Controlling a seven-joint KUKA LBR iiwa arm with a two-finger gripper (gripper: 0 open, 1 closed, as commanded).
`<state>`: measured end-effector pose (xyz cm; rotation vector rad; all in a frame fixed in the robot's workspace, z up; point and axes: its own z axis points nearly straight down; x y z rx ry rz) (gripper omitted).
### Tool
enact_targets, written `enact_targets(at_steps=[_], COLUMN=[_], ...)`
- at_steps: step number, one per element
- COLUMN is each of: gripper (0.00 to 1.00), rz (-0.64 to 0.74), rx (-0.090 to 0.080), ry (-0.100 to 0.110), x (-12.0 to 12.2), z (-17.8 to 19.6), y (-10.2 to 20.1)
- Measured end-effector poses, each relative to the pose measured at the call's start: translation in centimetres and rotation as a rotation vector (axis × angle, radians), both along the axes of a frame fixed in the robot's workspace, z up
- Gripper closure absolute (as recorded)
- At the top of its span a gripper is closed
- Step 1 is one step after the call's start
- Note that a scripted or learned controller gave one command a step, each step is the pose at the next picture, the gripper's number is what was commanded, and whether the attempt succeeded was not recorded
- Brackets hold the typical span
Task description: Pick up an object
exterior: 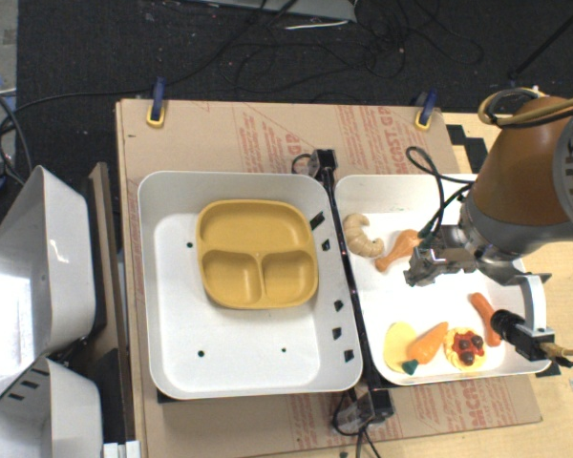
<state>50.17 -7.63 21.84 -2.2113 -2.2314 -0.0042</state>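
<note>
Orange and tan, a toy drumstick (pixel 398 249) lies in the right bin (pixel 392 191), just beside a pale croissant-shaped toy (pixel 362 236). The hand (pixel 426 267) hangs just right of the drumstick; how far it is open cannot be told. A yellow divided plate (pixel 258 253) sits in the left bin (pixel 172 256).

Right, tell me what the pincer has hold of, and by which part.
It cannot be told. The pincer hangs over the right bin beside the orange drumstick-shaped toy, and the view shows nothing between its fingers.
</note>
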Motion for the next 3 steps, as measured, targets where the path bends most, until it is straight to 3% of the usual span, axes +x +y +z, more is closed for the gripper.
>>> enact_targets(at_steps=[3], gripper=[1.00], rz=[0.000], rx=[0.000], ry=[0.004], x=[-2.0], z=[0.9], y=[15.3])
